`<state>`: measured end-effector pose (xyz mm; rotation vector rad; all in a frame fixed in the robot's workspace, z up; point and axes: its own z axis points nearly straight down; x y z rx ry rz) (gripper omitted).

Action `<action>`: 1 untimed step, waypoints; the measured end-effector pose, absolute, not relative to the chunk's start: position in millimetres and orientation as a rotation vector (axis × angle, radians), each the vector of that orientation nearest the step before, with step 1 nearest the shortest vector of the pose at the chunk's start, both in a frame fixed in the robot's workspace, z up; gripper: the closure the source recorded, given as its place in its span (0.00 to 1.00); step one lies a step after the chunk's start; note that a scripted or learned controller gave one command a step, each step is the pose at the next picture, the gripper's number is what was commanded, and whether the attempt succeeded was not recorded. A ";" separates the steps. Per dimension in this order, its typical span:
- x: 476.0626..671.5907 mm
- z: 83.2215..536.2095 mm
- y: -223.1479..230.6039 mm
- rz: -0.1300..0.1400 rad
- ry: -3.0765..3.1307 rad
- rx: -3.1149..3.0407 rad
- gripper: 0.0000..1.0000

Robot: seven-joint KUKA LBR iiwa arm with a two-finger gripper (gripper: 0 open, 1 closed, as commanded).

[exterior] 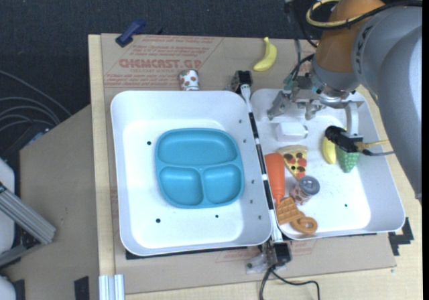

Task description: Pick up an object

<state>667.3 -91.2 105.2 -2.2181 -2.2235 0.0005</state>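
Where the arm reaches in from the right, the gripper [292, 111] stands over the far end of the right bin [375, 188]; its fingers [275, 110] are spread apart and pinch nothing. The white block [292, 132] lies on the bin floor just nearer the camera than the fingertips, in line with the gap but outside it; whether it touches either finger cannot be told. The block lies flat; its long axis runs across the view, left to right, roughly parallel to the line between the two fingers; its ends look alike, so no pointing direction can be given. A pizza slice [295, 160] lies just beside the block on its near side; an orange carrot [275, 175] lies lengthwise along the bin's left wall. The left bin [131, 178] holds a blue divided plate [199, 166].
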 end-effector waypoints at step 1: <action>664.7 84.6 -107.3 0.003 -2.219 -2.221 0.00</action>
